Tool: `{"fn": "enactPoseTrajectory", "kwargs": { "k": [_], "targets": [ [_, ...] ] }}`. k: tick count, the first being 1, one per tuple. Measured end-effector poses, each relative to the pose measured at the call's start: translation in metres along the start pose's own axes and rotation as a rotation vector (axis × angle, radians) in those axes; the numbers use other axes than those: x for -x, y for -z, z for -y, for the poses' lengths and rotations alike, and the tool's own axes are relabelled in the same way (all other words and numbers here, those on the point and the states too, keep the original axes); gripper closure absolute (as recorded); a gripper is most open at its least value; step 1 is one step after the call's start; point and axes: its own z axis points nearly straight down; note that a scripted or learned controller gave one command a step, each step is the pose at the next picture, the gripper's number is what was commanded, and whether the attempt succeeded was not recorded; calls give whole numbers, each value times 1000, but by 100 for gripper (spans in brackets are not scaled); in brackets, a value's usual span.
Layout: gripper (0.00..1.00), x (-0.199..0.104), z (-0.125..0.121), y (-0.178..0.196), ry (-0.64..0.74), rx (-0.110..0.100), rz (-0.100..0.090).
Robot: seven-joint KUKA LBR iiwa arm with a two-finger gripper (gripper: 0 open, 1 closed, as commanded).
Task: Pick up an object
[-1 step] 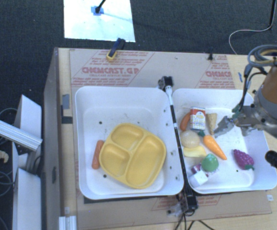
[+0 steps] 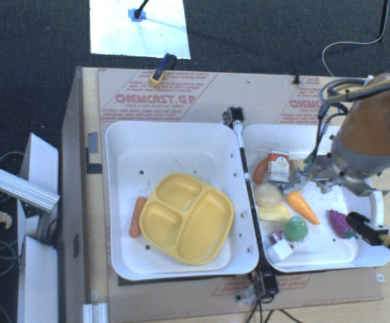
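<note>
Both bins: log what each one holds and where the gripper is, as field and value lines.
left bin: yellow divided plate; orange carrot beside the plate's left edge
right bin: small carton, pale round food, yellow piece, carrot, green ball, purple piece, hot dog by the left wall
gripper: low over the right bin, next to the small carton

- We see the arm cut off by the right edge.
- Its wrist hides part of the right bin.
- We cannot make out the gripper fingers.
</note>
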Motion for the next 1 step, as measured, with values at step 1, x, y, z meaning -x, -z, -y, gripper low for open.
{"fn": "enactPoseTrajectory", "kwargs": {
  "k": [1],
  "targets": [
    [0,8,-1,-81,0,12,2]
  ]
}}
